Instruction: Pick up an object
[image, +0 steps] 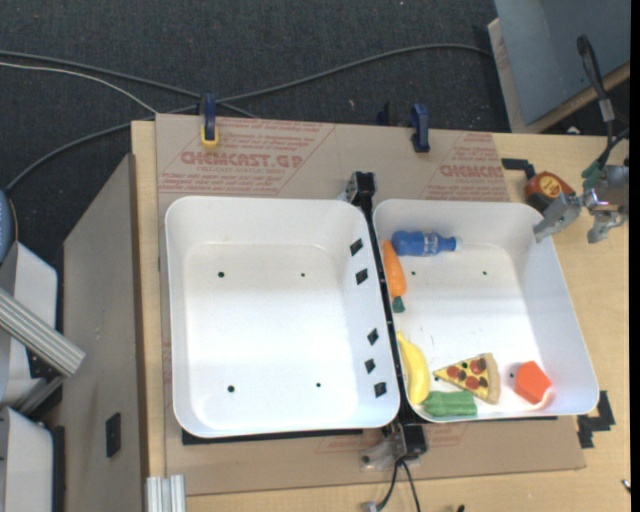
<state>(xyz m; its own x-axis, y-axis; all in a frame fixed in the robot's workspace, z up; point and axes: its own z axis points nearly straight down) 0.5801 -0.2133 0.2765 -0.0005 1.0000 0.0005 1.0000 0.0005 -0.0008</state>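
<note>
The right bin (560, 300) holds a blue bottle (423, 243) lying crosswise near its far wall, cap toward the gripper (578, 218), whose fingers stand apart outside the bin.

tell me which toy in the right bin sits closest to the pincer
The blue bottle, lying on its side at the bin's far end. The pincer hovers past that far right corner; the pizza slice, orange block and banana lie at the near end.

I see two bins side by side on the worktop (300, 150), and everything lies in the right bin (560, 310). A bottle (424, 243) lies at its far end with a carrot (394, 273) just beside the dividing wall. Along the near edge, left to right, lie a banana (414, 368), a pizza slice (470, 375) with a pickle-like piece (448, 404) in front, and a block (532, 382).
</note>
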